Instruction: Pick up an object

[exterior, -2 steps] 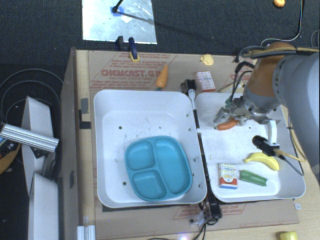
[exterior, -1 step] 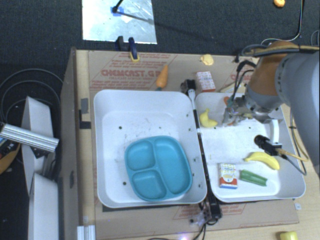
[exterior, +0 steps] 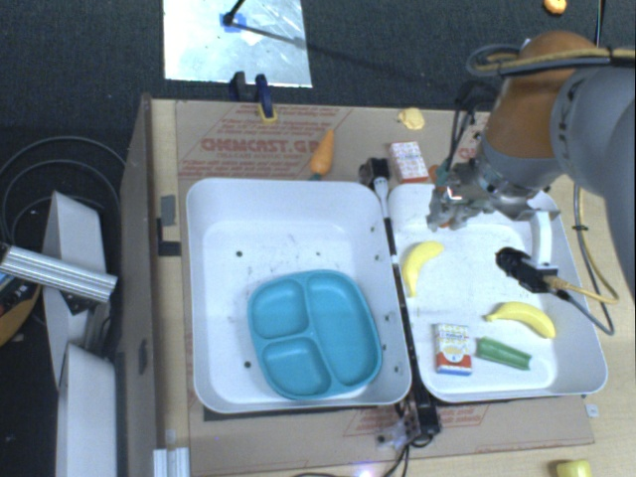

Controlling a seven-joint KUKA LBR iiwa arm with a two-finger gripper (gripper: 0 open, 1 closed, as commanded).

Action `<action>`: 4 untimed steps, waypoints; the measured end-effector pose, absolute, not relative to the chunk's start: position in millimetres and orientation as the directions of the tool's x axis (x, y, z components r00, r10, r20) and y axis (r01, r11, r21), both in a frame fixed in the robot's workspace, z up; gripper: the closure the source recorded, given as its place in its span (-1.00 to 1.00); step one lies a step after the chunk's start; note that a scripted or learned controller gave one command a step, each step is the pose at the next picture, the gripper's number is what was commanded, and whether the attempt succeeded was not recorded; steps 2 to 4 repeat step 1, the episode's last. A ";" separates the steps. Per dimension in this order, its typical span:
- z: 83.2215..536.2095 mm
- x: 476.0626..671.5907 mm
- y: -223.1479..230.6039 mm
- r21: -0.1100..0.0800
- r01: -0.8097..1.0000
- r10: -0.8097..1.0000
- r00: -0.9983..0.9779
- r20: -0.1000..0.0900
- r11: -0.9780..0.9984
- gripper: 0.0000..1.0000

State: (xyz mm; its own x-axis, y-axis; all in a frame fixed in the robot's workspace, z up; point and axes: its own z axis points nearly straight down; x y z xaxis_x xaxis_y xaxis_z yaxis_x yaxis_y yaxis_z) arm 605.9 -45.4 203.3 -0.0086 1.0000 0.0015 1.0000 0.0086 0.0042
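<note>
Blurred gripper (exterior: 449, 210) over the far-left corner of the right bin (exterior: 581, 366), grip width impossible to tell. Just beside it, yellow banana (exterior: 419, 263); second banana (exterior: 523, 316), small carton (exterior: 453, 349) and green item (exterior: 503, 353) nearer the camera.

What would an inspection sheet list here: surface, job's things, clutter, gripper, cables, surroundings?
Surface: left white bin, right white bin, on a brown cardboard sheet.
Job's things: right bin: curved yellow banana, second yellow banana, white-and-red carton, green plastic vegetable; left bin: blue divided plate.
Clutter: orange toy carrot, small pink box behind bins.
Gripper: two-finger gripper above right bin's back-left corner.
Cables: black cable loop left of bench.
Surroundings: silver foil sheet on dark carpet.
</note>
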 end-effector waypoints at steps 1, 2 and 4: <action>238.9 567.5 -25.1 -0.002 1.000 1.000 -0.006 0.001 0.006 1.00; 238.9 567.5 -25.1 -0.002 1.000 1.000 -0.006 0.001 0.006 1.00; 238.9 567.5 -25.1 -0.002 1.000 1.000 -0.006 0.001 0.006 1.00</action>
